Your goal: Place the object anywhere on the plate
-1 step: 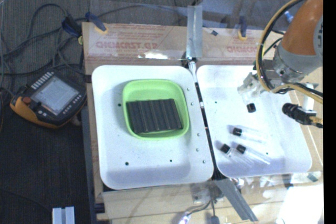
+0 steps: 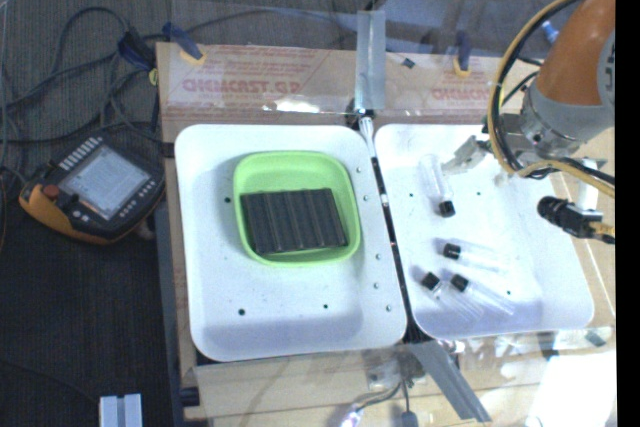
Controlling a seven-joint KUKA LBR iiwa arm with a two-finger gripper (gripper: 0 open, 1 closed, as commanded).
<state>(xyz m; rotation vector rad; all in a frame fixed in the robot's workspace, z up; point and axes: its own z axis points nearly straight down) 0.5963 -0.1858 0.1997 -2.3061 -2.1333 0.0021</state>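
A green plate (image 2: 290,166) lies in the left white bin (image 2: 215,305). A dark ribbed rectangular block (image 2: 293,221) rests flat on the plate's front half. In the right white bin (image 2: 560,300) lie several clear tubes with black caps, one near the back (image 2: 437,185) and others toward the front (image 2: 468,256). The arm's wrist (image 2: 560,115) hangs over the back right of the right bin. My gripper (image 2: 468,153) points left above that bin's back, close to the rear tube and well apart from the plate.
A teach pendant (image 2: 95,190) with cables lies on the floor to the left. Cardboard and taped plastic (image 2: 260,85) stand behind the bins. A black part of the arm (image 2: 568,215) juts over the right bin's right side.
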